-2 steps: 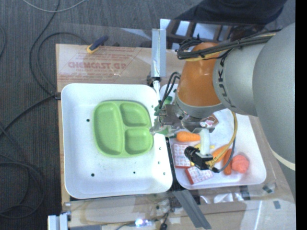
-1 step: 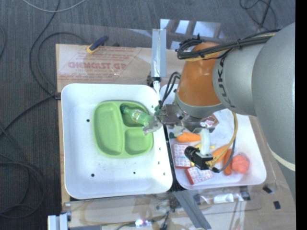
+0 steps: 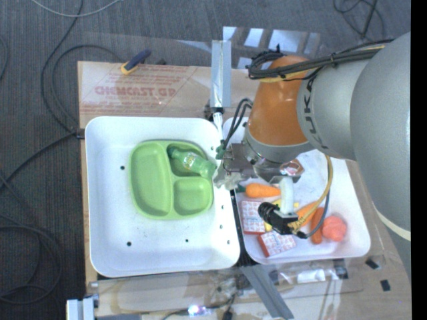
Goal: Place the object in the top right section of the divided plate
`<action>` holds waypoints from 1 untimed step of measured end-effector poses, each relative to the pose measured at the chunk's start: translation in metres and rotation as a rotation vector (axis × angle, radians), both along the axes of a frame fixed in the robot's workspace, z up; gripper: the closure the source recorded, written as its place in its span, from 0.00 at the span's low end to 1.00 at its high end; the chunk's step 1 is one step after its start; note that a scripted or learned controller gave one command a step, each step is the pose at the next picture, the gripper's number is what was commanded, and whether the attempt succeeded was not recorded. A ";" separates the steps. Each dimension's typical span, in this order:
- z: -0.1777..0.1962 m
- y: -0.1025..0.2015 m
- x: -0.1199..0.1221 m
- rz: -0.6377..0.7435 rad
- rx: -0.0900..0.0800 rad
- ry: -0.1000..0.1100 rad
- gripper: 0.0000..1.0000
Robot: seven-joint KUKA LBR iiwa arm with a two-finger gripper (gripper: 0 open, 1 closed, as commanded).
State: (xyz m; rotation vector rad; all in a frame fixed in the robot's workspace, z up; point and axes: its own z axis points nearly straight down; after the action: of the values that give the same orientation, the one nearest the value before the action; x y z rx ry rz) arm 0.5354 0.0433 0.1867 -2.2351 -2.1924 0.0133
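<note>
The big grey robot arm with its orange band [image 3: 283,109] fills the upper right of the view, reaching down over the seam between the two bins. The left shallow white plastic bin [image 3: 107,239] holds the light green divided plastic plate [image 3: 152,182], which has one long section on its left side and two smaller ones on its right. The right shallow white bin [image 3: 353,245] carries a clutter of small things: an orange toy carrot [image 3: 261,191], two red-and-white printed cards or packets [image 3: 253,217], and a round orange-red lump [image 3: 335,228] near the bin's right side. The dark two-finger gripper [image 3: 225,170] sits just at the plate's right rim; whether its claw is released or clenched cannot be told. A small green, partly clear object [image 3: 189,160] lies in the plate's top right section, close beside the gripper.
</note>
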 end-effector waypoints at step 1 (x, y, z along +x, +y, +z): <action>0.092 0.017 -0.010 -0.113 -0.006 -0.010 1.00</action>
State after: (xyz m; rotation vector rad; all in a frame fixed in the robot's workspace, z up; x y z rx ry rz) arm 0.5253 0.0606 0.2785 -2.3635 -2.0691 0.0075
